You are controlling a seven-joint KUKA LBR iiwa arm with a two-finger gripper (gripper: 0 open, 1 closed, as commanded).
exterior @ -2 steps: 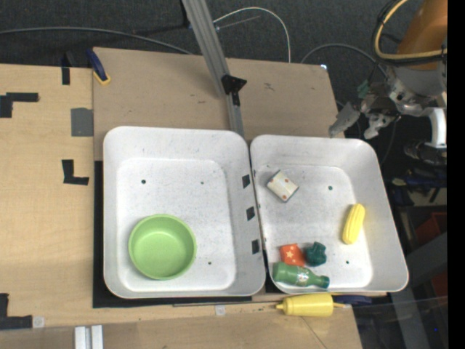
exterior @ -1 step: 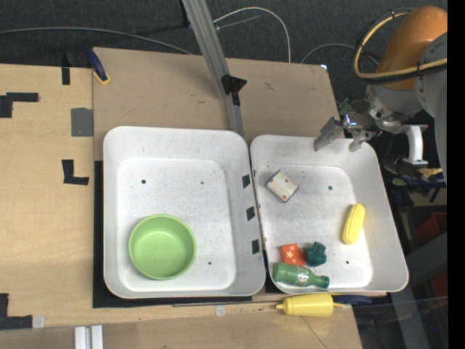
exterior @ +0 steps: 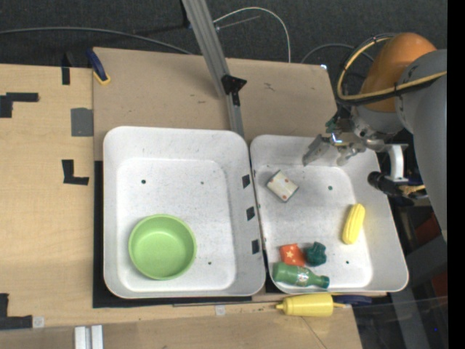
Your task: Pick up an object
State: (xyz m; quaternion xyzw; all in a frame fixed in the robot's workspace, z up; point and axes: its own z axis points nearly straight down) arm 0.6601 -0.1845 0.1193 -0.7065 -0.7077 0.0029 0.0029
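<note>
Bins of shallow white plastic are seen side by side on a tan worktop (exterior: pixel 167 93), viewed from above at a slant. The left bin (exterior: pixel 116 195) contains a green bowl (exterior: pixel 162 247), which rests upright in its near-left part. The right bin (exterior: pixel 378 267) contains several small things: a white block (exterior: pixel 282 186) lying tilted in the far-left part, a yellow banana-shaped toy (exterior: pixel 353 223) lying near the right wall, and, grouped at the near edge, an orange piece (exterior: pixel 291 254), a dark teal piece (exterior: pixel 315 253) just beside it, and a green bottle (exterior: pixel 299 275) lying on its side in front of both. A yellow bottle (exterior: pixel 308 305) lies on its side on the worktop just outside the near rim of the right bin. The grey arm (exterior: pixel 425 115), with its orange band (exterior: pixel 399 60) above the wrist, is seen reaching in from the right. The gripper (exterior: pixel 331 155) is positioned over the far part of the right bin, close to the far rim, apart from the white block and well apart from the banana-shaped toy and the group at the near edge. The jaws appear spread somewhat apart, pointing down toward the bin floor, and nothing is seen between them. A grey metal post (exterior: pixel 211 42) runs diagonally across the far side of the worktop toward the gap between the two bins, and thin cables (exterior: pixel 254 13) are seen looping beyond the worktop's far edge.
</note>
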